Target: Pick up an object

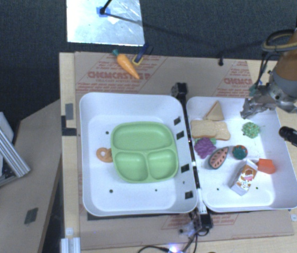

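Because the shallow white plastic right bin (pixel 285 194) is crowded, the tool (pixel 252 109), whose grip state I cannot tell, could strike the pale bone-shaped biscuit toy (pixel 210 129) instead of the small green frilly lettuce toy (pixel 251 129) just below it.

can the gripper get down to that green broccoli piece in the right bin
Probably yes. The gripper hangs just above and beside the green broccoli piece, which lies apart from its neighbours with bare bin floor around it.
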`<action>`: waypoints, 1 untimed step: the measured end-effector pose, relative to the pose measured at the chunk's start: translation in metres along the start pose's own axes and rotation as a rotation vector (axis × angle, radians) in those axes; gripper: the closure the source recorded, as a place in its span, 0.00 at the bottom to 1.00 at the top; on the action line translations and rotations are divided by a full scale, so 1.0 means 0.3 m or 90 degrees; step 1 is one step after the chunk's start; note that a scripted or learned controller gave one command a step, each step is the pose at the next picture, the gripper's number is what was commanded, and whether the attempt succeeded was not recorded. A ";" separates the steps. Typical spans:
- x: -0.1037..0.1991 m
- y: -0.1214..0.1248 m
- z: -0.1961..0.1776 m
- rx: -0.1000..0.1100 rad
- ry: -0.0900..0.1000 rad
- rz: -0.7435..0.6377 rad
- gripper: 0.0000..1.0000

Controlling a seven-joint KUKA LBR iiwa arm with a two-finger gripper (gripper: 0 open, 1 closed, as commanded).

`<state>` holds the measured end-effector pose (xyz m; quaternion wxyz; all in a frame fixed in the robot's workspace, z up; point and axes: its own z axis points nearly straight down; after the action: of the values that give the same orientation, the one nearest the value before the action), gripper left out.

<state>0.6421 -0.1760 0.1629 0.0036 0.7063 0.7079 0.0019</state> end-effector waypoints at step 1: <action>-0.004 0.038 -0.167 0.000 0.000 -0.002 1.00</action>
<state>0.6531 -0.1770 0.2130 0.0034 0.7053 0.7089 0.0019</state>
